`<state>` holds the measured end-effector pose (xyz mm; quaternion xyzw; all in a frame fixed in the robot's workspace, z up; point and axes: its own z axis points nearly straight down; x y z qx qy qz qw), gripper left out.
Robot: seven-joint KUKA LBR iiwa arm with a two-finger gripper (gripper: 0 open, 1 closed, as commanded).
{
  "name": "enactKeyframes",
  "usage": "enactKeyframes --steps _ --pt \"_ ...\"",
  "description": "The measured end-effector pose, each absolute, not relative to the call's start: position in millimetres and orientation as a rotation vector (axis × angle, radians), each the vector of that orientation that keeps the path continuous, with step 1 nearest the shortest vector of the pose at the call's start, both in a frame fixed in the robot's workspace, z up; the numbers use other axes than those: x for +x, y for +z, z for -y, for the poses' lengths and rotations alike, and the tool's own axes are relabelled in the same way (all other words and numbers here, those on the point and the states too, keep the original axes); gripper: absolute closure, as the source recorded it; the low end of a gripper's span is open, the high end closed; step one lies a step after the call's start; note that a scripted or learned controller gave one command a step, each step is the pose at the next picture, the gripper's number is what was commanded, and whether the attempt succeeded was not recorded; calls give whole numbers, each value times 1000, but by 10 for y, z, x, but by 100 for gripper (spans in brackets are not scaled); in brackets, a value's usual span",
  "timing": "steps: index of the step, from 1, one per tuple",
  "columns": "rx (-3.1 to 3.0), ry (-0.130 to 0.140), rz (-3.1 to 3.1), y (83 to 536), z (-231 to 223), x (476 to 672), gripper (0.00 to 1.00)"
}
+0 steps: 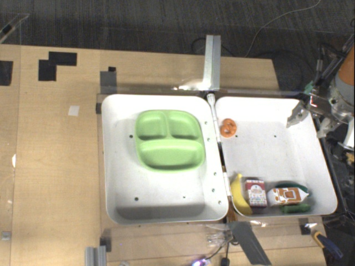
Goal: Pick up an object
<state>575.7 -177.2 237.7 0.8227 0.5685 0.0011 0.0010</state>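
Orange donut (228, 127) at nine o'clock in the right bin (277, 159) waits untouched; your claw (321, 115) grasps nothing, its opening I cannot tell.

A: What surrounds the work area?
B: A light wooden bench (50, 165) fills the lower part of the view; black rectangular markers (57, 64) lie on its upper left.

A: And beyond it?
B: Dark grey carpeted floor (138, 10) runs along the top, crossed at upper right by a thin pale cable (283, 15).

A: Any fixtures?
B: A grey metal post (213, 62) stands at the bench's far edge. Lighting is even, with soft glare on the wood.
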Motion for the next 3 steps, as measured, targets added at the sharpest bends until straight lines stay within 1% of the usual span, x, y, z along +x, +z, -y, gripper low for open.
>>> enactKeyframes --steps 1,2,3 --pt "2290 5 -2142 3245 1859 6235 0" --pt "2544 3 -1838 2192 1996 6702 0" --pt "2552 4 -1827 1446 1724 6703 0"
